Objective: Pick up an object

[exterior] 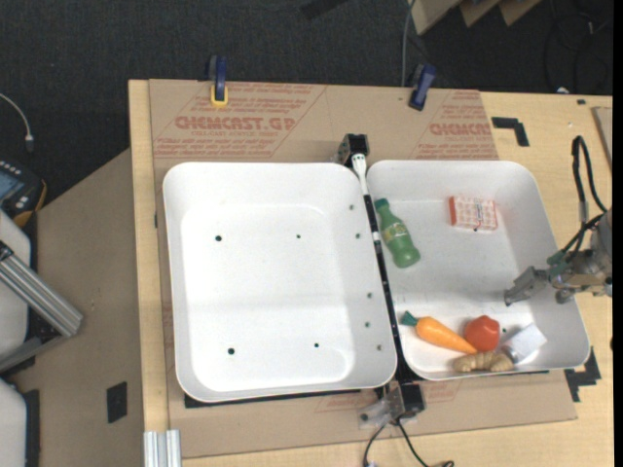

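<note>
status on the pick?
Hand low over the right bin, nothing between its fingers. Nearest: tomato, carrot, white block. Green bottle and red-and-white packet farther off.

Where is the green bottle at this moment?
In the camera view, the green bottle lies in the right bin, near its left wall, left of the red-and-white packet and above the carrot.

Robotics lab test bench.
Brown board [321,115] printed "CHEMCAST GP", held down by blue clamps [218,78], carrying two white bins [195,261] clipped together; loose cables [582,178], aluminium extrusion [34,285] at left, dark carpet [146,17] beyond.
</note>
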